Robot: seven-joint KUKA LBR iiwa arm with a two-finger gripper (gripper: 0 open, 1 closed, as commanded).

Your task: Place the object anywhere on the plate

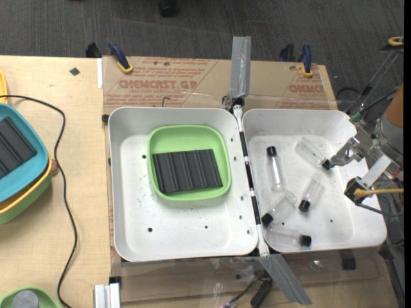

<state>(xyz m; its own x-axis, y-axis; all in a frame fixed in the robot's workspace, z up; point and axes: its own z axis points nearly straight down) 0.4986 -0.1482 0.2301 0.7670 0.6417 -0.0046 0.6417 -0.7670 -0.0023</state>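
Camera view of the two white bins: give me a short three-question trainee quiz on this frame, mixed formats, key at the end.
1. True or false: the square green plastic plate with the dark ribbed insert lies in the left white bin.
2. Multiple choice: the clear plastic vials with black caps lie in A) the left bin, B) the right white bin, C) the green plate.
3. Fill in: the two-finger gripper sits over the right bin's ____ edge.

Key: 1 true. 2 B. 3 right; its fingers look spread with nothing between them.
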